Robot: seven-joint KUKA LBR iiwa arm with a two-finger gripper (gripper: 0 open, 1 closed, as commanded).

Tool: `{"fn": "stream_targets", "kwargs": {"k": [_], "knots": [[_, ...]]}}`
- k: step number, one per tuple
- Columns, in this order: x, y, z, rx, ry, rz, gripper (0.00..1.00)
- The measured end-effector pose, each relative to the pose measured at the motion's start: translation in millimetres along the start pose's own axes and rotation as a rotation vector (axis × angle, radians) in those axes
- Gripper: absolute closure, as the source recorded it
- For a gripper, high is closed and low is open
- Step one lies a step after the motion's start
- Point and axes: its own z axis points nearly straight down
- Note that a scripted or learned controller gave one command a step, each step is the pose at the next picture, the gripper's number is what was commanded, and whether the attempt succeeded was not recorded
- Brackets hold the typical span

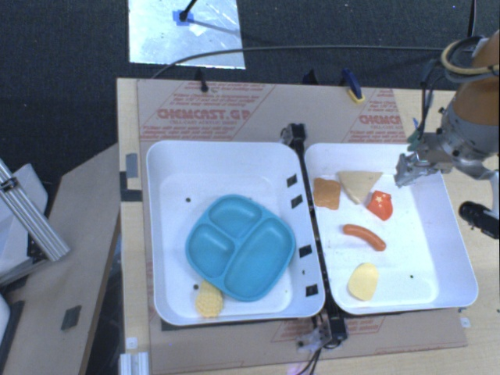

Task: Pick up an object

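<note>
Over the right bin's far edge we see the gripper hovering near the strawberry; we cannot tell its state, and nothing is visibly held.

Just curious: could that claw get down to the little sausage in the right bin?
Probably yes. The claw hangs over the right bin, and the sausage lies apart from the other food, nothing covering it.

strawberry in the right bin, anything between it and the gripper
Nothing visible does. The gripper hangs just right of and above the strawberry, with bare bin floor between; the cheese wedge lies on the strawberry's far side, touching it.
</note>
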Motion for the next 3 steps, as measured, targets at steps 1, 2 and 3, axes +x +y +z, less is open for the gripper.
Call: {"fn": "stream_targets", "kwargs": {"k": [1, 2, 3], "knots": [[52, 22, -2, -0.001, 0.001, -0.001, 1.00], [102, 36, -5, -0.001, 0.001, -0.001, 1.00], [159, 45, -2, 0.000, 0.001, -0.001, 1.00]]}}
